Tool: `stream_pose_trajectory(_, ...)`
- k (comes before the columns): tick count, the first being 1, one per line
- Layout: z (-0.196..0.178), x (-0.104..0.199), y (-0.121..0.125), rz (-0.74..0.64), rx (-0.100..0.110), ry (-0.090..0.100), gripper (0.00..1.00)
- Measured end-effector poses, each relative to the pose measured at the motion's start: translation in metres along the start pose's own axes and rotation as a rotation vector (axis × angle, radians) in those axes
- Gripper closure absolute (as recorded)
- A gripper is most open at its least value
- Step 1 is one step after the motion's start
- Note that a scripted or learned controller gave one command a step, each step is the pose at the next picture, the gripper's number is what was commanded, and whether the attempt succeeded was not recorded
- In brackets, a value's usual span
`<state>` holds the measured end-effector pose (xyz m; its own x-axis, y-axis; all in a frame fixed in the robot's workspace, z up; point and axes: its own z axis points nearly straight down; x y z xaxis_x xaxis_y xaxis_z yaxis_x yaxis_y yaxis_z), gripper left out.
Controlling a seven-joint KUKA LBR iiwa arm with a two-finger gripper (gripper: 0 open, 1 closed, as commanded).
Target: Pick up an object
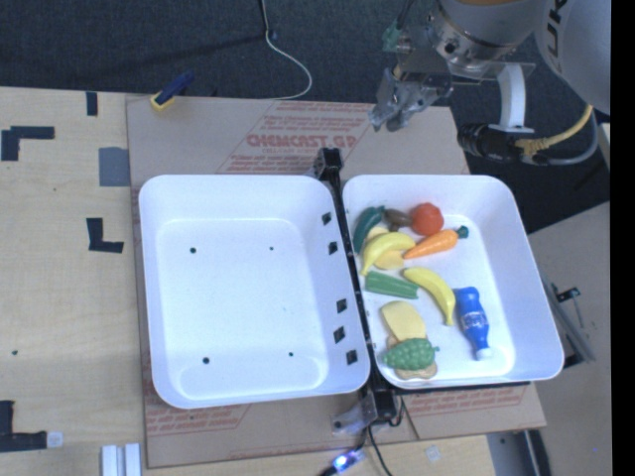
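Observation:
The right bin (516,221) holds several toy foods: a red tomato (428,217), an orange carrot (434,245), two yellow bananas (385,251) (435,291), a green pepper (367,224), a green pod (391,286), a yellow slab (404,319), a green bumpy piece (410,353) and a blue bottle (473,321). My gripper (395,107) hangs high above the cardboard behind the right bin's far left corner, well apart from all of them. Nothing shows between its fingers.
The left bin (164,266) lies beside the right one, joined by a black hinge strip (342,266). A blue-and-yellow item (171,89) lies at the cardboard's far left corner. A thin cable (288,58) loops at the back.

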<state>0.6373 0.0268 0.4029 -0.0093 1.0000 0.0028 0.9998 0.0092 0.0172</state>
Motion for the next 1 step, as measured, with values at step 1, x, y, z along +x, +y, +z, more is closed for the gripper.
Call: stream_pose_trajectory(1,0.0950,0.1065,-0.0391,-0.003,0.029,-0.001,1.00)
